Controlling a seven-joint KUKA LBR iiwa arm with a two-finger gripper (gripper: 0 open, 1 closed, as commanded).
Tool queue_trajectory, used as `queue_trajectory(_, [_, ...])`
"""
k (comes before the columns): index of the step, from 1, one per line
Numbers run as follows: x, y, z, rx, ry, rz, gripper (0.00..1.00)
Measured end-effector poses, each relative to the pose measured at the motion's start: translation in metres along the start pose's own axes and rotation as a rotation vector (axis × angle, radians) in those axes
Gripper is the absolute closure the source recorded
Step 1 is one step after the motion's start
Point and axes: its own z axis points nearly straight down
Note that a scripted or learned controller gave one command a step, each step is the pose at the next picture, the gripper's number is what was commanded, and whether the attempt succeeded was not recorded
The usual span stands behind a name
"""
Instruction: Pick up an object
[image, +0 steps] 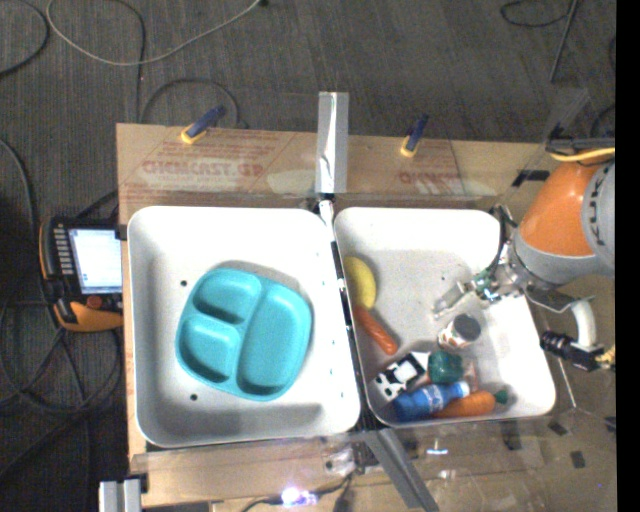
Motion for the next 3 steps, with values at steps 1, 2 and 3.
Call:
queue_trajectory(1, [-0.0004,0.0006,-0.0077,-0.003,-0.005,-0.001,1.0])
queue_trajectory(2, [0.0001,0.0006,-0.0076,-0.003,-0.004,-0.001,0.0])
queue_trajectory(3, [0.0019,0.0018,-0.0161,-0.003,-0.001,-0.003,1.0])
